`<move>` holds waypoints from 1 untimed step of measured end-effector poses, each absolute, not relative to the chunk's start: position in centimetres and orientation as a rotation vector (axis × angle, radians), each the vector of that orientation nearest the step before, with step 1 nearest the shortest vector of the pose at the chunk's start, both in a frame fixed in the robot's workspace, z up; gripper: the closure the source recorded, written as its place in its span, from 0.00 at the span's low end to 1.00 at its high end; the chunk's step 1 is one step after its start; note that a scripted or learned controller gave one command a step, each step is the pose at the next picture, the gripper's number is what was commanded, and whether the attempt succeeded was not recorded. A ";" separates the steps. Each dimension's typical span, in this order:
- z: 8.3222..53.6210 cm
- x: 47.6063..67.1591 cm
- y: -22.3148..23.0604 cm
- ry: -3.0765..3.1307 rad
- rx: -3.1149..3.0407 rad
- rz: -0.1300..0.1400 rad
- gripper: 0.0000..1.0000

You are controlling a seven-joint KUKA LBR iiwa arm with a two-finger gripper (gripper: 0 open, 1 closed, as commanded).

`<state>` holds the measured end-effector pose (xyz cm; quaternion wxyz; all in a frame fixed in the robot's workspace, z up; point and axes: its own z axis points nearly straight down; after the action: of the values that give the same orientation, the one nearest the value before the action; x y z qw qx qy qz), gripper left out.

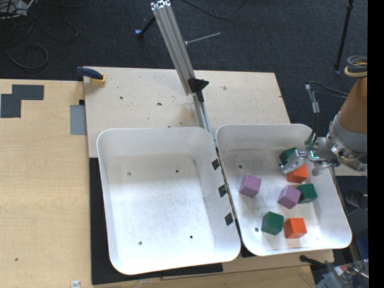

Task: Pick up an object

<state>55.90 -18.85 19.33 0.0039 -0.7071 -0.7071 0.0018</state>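
Orange cube [294, 227] and green cube [272, 223] lie near the claw [298, 161], grip unclear.

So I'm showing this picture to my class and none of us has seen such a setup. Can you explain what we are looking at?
One camera looks down at a slant on a bench with two shallow white bins. The left bin sits beside the right bin, which holds coloured blocks: two purple, three green, two orange. A grey robot arm reaches in from the right; its claw is down among a green block and an orange block near that bin's far right. I cannot tell whether it grips anything. Its job is to pick one up.
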 end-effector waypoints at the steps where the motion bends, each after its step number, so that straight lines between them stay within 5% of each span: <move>1: 19.6 56.0 -18.9 -2.218 -2.220 0.002 0.00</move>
<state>56.00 -18.89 19.57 0.0017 -0.7073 -0.7069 0.0006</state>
